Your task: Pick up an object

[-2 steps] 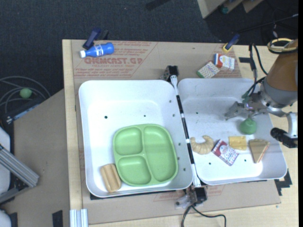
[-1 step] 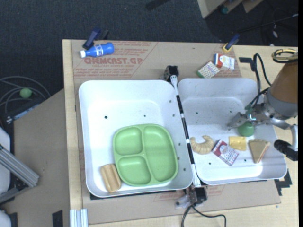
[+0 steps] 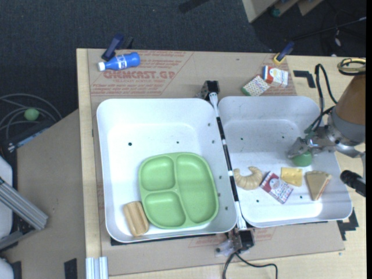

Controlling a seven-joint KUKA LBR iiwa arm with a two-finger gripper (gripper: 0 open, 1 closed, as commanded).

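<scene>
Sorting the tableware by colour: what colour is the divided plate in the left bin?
Light green, seen plainly in the camera view: the divided plate.

The arm (image 3: pixel 351 106) enters as a broad orange-brown band, blurred at the edge. Below it sits a grey metal wrist (image 3: pixel 340 133) with a rounded collar. The gripper (image 3: pixel 303 150) is a cluster of grey and dark parts; black cables (image 3: pixel 323 92) loop beside it.

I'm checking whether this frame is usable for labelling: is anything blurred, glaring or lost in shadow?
Camera view: even, soft lighting; the white bins are bright without hiding the green tray or croissant; the end effector at right is soft and hard to resolve; the floor is dark.
</scene>
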